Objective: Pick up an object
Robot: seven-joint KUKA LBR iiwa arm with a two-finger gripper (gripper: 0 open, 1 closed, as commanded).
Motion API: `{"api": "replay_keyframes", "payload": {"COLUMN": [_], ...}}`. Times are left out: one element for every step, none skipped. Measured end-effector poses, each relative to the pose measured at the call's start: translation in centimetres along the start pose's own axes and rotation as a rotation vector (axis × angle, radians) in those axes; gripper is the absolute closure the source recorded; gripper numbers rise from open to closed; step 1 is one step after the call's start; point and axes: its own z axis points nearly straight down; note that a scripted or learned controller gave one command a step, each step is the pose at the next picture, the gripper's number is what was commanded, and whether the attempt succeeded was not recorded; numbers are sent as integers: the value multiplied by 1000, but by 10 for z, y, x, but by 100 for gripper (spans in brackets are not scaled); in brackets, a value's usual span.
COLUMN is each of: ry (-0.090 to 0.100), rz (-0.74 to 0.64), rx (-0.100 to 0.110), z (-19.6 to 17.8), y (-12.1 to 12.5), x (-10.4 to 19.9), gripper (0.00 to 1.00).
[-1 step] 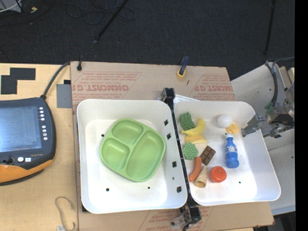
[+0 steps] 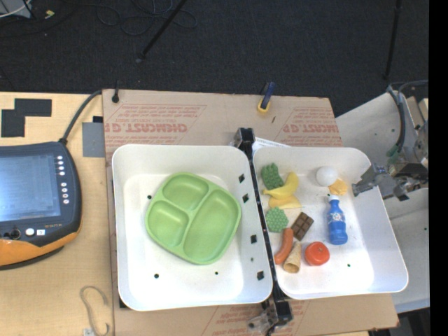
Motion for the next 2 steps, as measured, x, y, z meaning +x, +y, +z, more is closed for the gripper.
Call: {"api": "replay_keyframes", "payload": {"ry": [3, 3], "rz": [-1, -1], "rx": [7, 7], "z": [59, 121], "y": [-8, -3], "x": [6, 14], "gripper": [0, 0]}}
